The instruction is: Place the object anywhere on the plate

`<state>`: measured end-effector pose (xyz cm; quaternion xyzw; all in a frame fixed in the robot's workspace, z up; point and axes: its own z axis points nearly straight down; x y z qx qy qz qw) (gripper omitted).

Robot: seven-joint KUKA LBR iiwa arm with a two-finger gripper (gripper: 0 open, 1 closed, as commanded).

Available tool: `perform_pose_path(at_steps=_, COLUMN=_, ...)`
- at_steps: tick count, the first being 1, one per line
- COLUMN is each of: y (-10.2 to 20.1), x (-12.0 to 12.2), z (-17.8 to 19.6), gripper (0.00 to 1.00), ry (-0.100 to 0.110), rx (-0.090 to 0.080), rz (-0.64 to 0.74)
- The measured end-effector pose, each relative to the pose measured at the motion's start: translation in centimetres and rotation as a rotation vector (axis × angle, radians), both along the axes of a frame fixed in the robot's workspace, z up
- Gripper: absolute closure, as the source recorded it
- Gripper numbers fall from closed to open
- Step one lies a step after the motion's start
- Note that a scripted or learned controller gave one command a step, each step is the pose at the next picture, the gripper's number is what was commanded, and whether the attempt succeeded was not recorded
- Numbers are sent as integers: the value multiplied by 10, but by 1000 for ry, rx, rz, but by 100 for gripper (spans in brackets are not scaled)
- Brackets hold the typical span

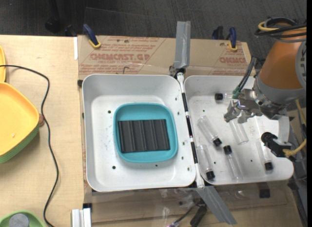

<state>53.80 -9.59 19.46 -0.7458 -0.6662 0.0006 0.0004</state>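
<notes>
Your arm (282,70) reaches in from the right, orange band uppermost, wrist bent down over the right bin (195,90). The gripper (235,113) hangs low above the bin floor; you cannot tell its state from here. A clear tube (209,132) lies just to the left of and below it, others beyond. The teal plate (145,133) sits well to its left, in the left bin (92,123).
</notes>
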Motion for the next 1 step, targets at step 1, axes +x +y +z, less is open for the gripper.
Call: perform_pose_path(at_steps=1, y=0, x=0, z=0, gripper=0, ry=0, rx=0, rz=0)
